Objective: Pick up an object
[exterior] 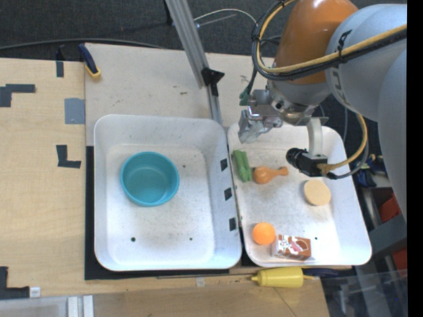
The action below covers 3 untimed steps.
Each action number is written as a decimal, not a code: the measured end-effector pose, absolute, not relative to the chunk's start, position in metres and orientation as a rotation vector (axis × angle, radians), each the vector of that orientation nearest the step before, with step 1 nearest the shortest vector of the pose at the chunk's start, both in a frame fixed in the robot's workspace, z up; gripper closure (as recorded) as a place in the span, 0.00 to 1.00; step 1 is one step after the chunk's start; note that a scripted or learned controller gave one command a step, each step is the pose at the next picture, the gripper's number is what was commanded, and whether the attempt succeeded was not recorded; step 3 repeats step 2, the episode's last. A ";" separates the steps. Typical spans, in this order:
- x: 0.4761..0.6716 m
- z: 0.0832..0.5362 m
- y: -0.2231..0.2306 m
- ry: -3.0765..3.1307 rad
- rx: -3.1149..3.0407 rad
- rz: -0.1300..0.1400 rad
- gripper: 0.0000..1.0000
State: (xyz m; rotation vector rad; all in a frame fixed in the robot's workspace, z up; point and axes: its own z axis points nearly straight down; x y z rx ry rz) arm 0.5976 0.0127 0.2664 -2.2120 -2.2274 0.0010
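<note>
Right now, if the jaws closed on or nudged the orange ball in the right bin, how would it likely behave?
The orange ball looks round and smooth, so it would probably roll if nudged. It likely slips from a pinch unless gripped across its middle. It looks small, probably light. The packet beside it might stop a roll that way.

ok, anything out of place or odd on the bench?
One thing: a yellow mustard bottle lies on its side outside the bins, against the right bin's front rim. The other items sit inside the bins; nothing looks spilled.
</note>
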 end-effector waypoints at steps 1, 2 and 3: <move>0.577 0.241 0.059 -2.224 -2.212 0.006 1.00; 0.551 0.231 0.101 -2.225 -2.212 0.006 1.00; 0.551 0.231 0.101 -2.225 -2.212 0.006 1.00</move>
